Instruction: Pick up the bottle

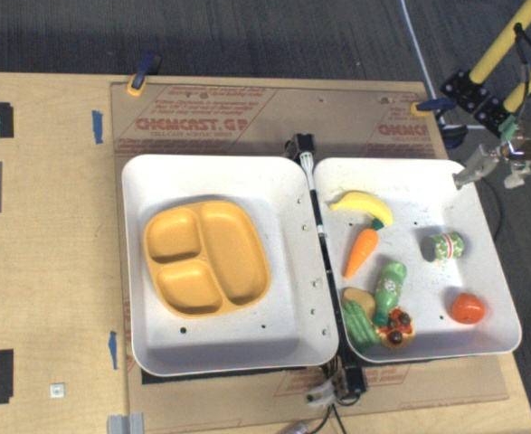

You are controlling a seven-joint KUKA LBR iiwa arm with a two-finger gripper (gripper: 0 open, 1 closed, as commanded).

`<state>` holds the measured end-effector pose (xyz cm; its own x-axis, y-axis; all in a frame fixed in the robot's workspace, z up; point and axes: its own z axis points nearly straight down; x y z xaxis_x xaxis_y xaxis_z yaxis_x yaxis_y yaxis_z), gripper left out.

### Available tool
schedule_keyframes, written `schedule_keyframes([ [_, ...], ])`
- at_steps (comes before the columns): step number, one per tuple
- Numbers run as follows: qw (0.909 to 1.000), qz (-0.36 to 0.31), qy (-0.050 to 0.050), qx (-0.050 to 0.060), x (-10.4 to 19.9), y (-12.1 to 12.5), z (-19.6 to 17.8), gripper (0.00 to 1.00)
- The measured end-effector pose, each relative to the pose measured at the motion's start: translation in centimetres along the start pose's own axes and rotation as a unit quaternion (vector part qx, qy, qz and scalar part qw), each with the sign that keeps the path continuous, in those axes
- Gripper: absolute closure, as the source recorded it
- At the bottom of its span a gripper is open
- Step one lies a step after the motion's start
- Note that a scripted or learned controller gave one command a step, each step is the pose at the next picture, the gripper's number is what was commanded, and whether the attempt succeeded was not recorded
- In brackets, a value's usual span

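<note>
Hand (509,156) of the robot is at the right edge of the view, above the upper right corner of the right bin and partly cut by the edge; it is small and blurred there, so I cannot tell its state. It is well apart from the bottle and nothing is seen in it. Under everything lies the light brown wooden bench (39,269), and on it a brown cardboard sheet with red print (193,120) carries both bins. The left shallow white bin (138,333) holds one thing, a yellow plastic tray with three compartments (206,256), which lies flat near the middle. The right shallow white bin (482,233) touches the left one along a black seam. In it, the yellow banana (363,206) lies at the upper left, and just below it is the orange carrot with a green top (361,248), tilted. The green plastic bottle with a white label (389,285) lies on its side in the lower left part of this bin, below the carrot and beside it. At the lower end of the bottle there is a heap of small toy foods (374,324), green, tan and dark red, touching it. A small green and white can (446,246) lies to the right of the bottle, apart from it, and a round red-orange tomato (468,308) sits near the lower right corner.
</note>
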<state>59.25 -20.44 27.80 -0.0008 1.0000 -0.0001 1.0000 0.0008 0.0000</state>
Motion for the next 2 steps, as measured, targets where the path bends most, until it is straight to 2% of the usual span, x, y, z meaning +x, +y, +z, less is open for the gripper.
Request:
schedule_keyframes([
  [1,0.9957,-0.093,0.000,0.000,4.3,-1.6,7.8,0.00],
  [2,0.9971,-0.076,0.000,-0.001,5.9,-4.3,16.8,0.00],
])
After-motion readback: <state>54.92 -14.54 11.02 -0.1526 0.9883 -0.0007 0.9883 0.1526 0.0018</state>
